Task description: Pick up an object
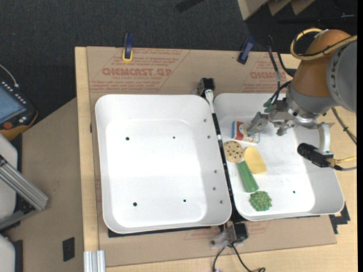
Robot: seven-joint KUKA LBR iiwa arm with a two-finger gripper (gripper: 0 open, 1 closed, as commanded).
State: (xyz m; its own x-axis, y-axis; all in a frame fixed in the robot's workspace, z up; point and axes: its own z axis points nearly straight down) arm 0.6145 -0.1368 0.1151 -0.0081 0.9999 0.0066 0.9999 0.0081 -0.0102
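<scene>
The right bin [317, 200] holds several small items. A white carton with red and blue print [240, 131] lies near its left wall, and a round speckled cookie [232, 151] sits just below it. A yellow block [256, 161], a long green piece [248, 177] and a bumpy green ball [260, 200] follow toward the front. My gripper [269, 124] hangs over the bin's back half, just right of the carton. It is open, and I see bare bin floor between its fingers. One fingertip [255, 123] is next to the carton's right edge.
The left bin [113, 112] sits beside the right one, with a black divider strip [220, 152] between them. Blue clamps [127, 47] [245, 50] grip the cardboard base at the back. A black connector with cable [313, 154] hangs off the arm over the right bin.
</scene>
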